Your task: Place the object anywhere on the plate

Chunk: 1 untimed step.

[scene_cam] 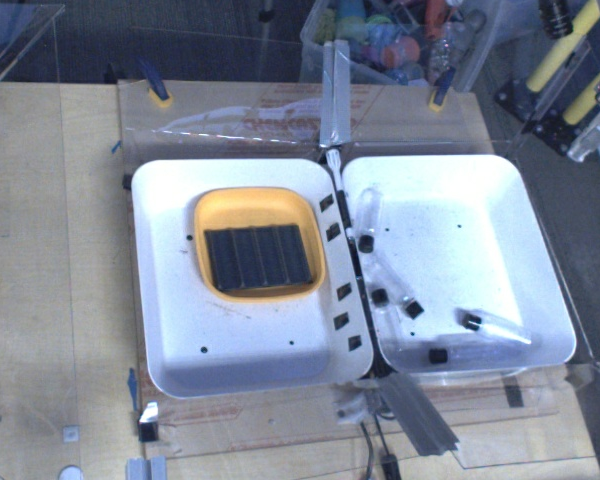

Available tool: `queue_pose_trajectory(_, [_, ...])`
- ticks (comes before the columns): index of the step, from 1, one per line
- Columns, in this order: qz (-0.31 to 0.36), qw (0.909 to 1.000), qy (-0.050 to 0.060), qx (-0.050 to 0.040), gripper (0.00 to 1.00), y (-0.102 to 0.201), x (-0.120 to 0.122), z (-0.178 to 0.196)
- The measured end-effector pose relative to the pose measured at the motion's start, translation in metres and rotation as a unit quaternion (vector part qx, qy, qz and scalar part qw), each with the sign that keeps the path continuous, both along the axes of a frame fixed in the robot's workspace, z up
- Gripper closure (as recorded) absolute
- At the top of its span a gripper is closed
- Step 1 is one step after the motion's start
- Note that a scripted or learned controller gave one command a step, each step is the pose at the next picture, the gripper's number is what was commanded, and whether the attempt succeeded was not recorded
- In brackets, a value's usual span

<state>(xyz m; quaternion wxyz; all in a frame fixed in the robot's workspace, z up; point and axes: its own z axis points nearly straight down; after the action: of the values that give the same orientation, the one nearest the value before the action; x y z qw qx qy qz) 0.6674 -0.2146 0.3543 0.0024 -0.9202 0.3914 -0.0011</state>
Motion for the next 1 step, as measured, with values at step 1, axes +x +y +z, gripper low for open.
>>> queue_pose_trajectory(1, [0.161,0.9869,-0.001,-0.0003,1.00,-0.0014,-0.0001,0.0446])
